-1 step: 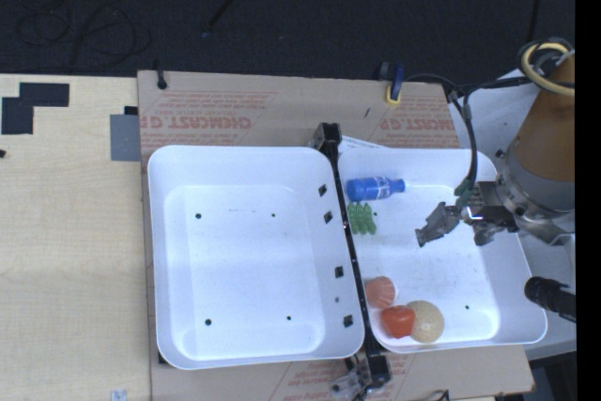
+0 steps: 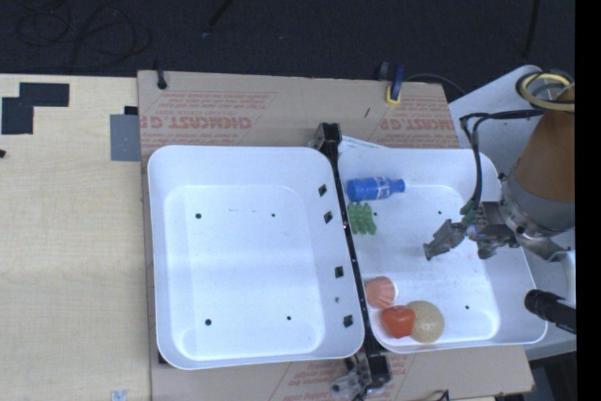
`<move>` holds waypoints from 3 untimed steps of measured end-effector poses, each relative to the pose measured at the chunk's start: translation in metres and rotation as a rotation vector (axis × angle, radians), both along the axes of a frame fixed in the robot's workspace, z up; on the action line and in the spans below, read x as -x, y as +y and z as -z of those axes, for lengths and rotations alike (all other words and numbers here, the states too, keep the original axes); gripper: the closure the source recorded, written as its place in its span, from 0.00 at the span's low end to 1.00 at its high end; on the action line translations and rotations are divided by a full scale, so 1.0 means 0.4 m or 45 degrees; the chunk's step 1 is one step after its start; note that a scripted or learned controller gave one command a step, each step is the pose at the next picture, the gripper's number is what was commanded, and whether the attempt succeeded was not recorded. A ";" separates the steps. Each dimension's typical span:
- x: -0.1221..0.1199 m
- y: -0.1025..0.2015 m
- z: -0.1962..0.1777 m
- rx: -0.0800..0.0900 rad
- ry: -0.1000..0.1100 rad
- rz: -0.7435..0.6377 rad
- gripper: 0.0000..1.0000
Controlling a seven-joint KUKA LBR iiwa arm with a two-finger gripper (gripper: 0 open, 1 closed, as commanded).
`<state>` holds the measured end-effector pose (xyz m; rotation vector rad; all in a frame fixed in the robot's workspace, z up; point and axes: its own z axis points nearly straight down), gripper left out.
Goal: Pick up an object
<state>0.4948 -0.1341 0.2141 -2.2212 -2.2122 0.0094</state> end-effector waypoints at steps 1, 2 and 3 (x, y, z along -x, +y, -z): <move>-0.138 0.028 -0.087 0.001 -0.015 -0.008 0.00; 0.057 -0.088 -0.136 0.000 -0.006 0.003 0.00; 0.052 -0.203 0.046 -0.001 -0.001 -0.001 0.00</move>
